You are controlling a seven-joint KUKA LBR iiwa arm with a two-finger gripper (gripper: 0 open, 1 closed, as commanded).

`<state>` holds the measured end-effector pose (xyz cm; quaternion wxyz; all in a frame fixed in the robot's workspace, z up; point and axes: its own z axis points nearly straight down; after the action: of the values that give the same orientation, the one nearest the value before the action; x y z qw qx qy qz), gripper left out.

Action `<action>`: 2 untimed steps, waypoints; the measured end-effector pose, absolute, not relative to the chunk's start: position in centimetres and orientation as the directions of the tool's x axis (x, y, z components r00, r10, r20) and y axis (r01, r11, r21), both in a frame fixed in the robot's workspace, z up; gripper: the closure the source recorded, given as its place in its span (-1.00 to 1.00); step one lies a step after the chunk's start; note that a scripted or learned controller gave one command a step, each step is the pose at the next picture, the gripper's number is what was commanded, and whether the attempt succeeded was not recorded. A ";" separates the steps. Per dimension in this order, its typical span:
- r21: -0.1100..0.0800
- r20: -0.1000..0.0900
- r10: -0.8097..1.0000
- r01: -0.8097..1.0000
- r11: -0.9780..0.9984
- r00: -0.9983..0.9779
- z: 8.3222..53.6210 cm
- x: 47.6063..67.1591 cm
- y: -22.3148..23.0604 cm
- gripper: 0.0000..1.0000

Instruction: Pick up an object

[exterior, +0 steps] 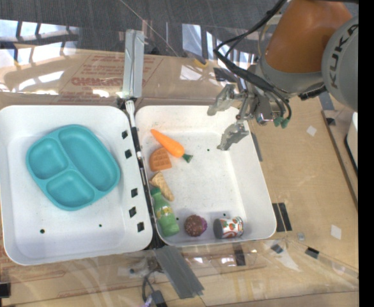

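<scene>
End effector [228,121] hangs wide open, nothing in it, over the right bin's [254,190] far edge; carrot [168,143] lies near the bin's far-left corner, looks light, stiff, slick, so pinch across its thick middle

teal divided plate [73,165], left white bin [14,235], bench [302,184]

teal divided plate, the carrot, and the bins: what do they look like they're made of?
Teal divided plate: likely moulded plastic, one uniform colour with a soft sheen and rounded compartment walls.
Carrot: probably a plastic toy, flat even orange with a small green tip.
Bins: likely thin formed plastic, matte white with rounded corners and a speckled floor.
</scene>
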<state>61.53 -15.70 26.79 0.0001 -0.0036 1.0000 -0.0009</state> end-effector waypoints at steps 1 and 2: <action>0.001 0.013 0.165 0.165 0.986 -0.986 13.3 58.7 -20.9 -1.00; -0.001 0.005 0.687 0.687 0.726 -0.726 9.1 61.6 -13.7 -1.00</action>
<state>61.63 -13.66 9.14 -0.0023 0.3699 0.9291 0.0003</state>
